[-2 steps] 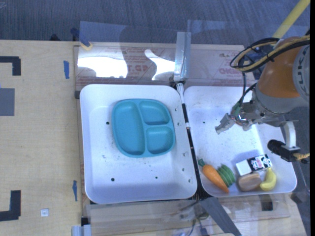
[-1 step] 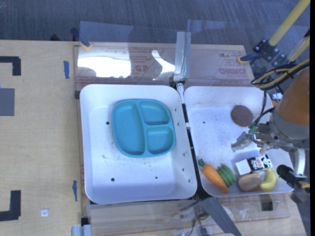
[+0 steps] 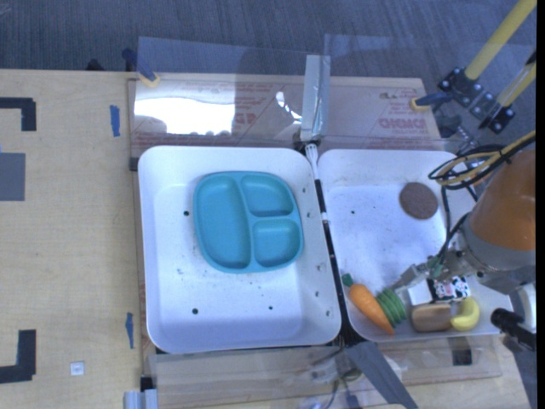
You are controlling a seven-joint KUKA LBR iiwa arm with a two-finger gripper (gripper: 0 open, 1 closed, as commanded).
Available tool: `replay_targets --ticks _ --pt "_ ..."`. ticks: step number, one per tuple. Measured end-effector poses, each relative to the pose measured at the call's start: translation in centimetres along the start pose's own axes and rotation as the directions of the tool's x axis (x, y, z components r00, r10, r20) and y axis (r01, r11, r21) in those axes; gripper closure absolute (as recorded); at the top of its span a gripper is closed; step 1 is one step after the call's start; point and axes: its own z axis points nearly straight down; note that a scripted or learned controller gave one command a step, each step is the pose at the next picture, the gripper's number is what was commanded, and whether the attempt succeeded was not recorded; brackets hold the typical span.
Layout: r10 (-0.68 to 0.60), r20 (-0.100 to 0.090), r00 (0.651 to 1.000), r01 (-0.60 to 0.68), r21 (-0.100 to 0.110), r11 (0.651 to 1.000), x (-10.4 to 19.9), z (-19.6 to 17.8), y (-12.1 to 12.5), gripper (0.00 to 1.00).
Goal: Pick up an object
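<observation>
One fixed camera, high above the bench.
It looks down at a slant on both white bins: left bin (image 3: 162, 254), right bin (image 3: 366, 186), with the arm (image 3: 511, 220) entering from the right.

Teal plate (image 3: 247, 221), orange carrot (image 3: 368, 303)

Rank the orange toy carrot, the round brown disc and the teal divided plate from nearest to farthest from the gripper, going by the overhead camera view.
Gripper is low in the right bin.
1. Orange toy carrot, just to its left along the right bin's front edge.
2. Round brown disc, toward the back of the same bin.
3. Teal divided plate, across in the left bin.
</observation>
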Motion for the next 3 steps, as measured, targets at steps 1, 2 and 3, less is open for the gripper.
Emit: replay_targets --ticks 1,2,3 --pt "0.139 -0.001 0.99 -0.139 0.0 0.99 -1.2 0.0 -0.3 0.0" --pt "0.141 0.003 0.99 -0.141 -0.009 0.99 -1.4 -1.2 0.0 1.0" --pt "0.133 -0.003 0.991 -0.133 0.003 0.991 4.2 -4.1 2.9 1.0"
